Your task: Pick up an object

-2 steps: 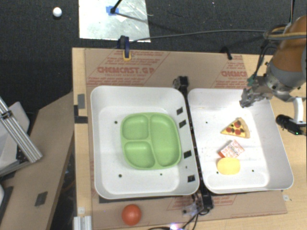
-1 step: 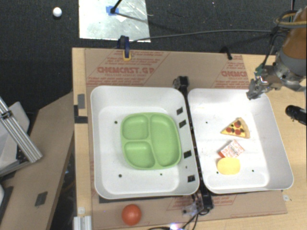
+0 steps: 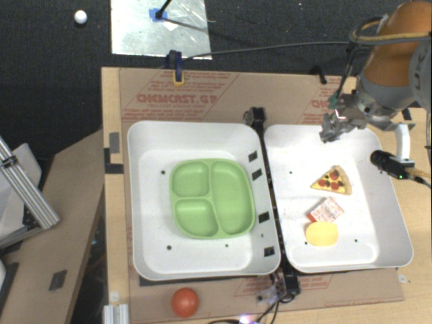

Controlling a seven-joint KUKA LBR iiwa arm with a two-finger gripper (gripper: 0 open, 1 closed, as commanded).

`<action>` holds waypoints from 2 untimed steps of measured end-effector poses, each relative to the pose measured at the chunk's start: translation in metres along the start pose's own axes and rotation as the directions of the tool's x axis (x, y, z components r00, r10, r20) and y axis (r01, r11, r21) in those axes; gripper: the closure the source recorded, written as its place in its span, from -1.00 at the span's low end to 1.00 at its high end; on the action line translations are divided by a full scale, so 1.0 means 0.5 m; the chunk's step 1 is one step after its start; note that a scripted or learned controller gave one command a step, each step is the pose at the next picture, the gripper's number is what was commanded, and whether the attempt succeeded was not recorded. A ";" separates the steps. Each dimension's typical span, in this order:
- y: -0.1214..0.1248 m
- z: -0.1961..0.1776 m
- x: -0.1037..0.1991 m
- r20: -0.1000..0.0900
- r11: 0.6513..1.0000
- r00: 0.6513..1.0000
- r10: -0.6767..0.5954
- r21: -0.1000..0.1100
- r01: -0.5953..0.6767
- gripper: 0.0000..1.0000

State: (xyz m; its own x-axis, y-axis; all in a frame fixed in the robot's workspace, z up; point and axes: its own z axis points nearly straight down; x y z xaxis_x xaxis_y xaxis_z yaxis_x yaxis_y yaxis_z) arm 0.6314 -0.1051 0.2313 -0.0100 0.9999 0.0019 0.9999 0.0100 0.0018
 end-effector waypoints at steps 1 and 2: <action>0.001 -0.009 0.088 0.001 1.000 1.000 0.002 0.000 -0.002 1.00; 0.014 0.011 0.193 0.001 1.000 1.000 0.001 0.000 -0.001 1.00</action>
State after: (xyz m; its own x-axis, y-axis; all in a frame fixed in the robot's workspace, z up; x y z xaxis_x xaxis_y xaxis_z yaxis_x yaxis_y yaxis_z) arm 0.6376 -0.0083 0.2258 -0.0087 1.0000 0.0010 1.0000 0.0087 0.0015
